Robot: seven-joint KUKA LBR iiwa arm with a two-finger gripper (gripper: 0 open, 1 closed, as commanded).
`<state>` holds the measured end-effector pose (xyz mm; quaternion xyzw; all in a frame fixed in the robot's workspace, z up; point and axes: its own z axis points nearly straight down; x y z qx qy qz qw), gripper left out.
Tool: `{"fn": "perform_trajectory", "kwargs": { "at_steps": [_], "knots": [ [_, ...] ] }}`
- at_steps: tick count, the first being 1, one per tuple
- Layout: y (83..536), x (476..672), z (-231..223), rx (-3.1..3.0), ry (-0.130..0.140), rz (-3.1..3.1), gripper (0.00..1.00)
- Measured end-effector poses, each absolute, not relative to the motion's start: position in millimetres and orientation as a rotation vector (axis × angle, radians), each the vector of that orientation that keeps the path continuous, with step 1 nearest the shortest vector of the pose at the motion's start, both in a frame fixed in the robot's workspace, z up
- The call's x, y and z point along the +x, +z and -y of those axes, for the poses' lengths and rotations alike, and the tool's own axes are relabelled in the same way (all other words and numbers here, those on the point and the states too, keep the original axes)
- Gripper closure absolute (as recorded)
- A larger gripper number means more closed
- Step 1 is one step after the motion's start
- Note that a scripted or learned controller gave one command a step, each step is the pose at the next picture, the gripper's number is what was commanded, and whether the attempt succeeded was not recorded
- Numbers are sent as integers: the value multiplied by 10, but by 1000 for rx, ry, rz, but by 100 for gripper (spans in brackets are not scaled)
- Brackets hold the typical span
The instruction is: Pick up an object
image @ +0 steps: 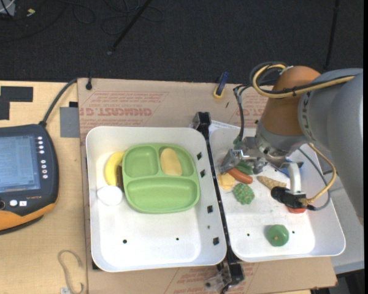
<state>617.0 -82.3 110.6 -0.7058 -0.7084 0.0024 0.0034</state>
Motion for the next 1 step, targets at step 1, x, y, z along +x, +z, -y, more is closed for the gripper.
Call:
{"fn": "perform_trajectory", "kwargs": {
  "at_steps": [1],
  "knots": [
    [861,6162,806,-2218,6,2218,0]
  ]
}}
